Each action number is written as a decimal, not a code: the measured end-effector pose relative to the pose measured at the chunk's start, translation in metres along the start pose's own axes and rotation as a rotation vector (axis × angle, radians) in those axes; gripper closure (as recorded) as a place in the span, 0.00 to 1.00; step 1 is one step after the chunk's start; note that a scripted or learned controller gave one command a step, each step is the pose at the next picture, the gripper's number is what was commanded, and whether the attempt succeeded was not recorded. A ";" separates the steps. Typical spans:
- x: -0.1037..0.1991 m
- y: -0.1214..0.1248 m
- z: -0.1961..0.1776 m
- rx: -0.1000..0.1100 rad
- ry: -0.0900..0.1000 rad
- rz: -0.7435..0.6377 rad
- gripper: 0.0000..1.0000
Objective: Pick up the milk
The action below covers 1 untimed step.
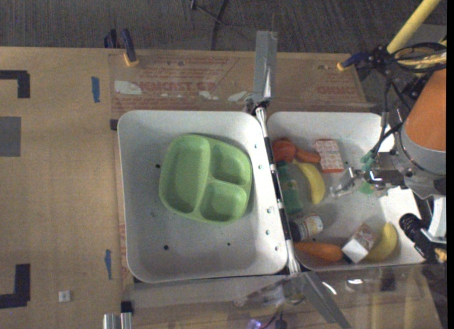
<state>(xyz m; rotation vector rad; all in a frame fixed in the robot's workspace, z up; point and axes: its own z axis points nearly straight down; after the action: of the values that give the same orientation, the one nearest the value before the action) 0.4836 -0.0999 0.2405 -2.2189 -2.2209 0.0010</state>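
Gripper (345, 183) at right bin (369, 123) centre, jaw state unclear; milk carton (360, 243) lies tipped at 5 o'clock, not gripped.

Camera view: gripper (347, 182) low over the right bin (355, 123). Banana (313, 182) just left of it; milk carton (360, 242) below, beside a carrot (319, 252). Green tray (206, 177) far left.
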 end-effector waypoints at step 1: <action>-0.035 -0.004 -0.028 -0.005 -0.002 -0.061 0.00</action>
<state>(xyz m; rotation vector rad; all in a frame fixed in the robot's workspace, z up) 0.4801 -0.1345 0.2690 -2.1531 -2.2913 -0.0020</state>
